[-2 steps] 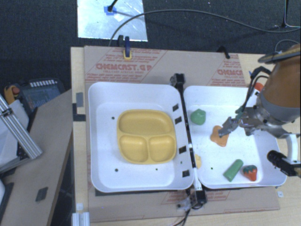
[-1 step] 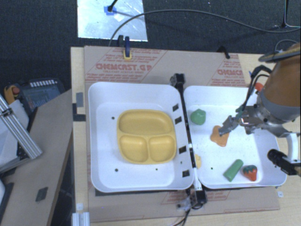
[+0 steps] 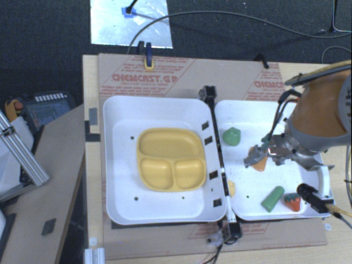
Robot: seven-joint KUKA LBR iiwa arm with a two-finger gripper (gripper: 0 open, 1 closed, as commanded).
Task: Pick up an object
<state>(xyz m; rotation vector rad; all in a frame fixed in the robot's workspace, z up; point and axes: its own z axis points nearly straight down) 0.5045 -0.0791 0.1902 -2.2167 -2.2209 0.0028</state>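
My gripper (image 3: 257, 159) hangs over the middle of the right bin (image 3: 242, 114), reaching in from the right. It is shut on a small orange object (image 3: 260, 164), which shows between the grey fingertips. Whether that object is lifted off the bin floor I cannot tell. A round green object (image 3: 231, 136) lies to the upper left of the gripper. A green block (image 3: 272, 198) lies tilted near the bin's front edge, with a red and orange object (image 3: 292, 202) just to its right. A small yellow piece (image 3: 231, 188) rests against the bin's left wall.
The left bin (image 3: 118, 147) holds a yellow divided plate (image 3: 170, 158) at its middle. A black divider with clips (image 3: 216, 153) runs between the two bins. Cardboard (image 3: 181, 76) lies under both, and cables cross the dark floor behind.
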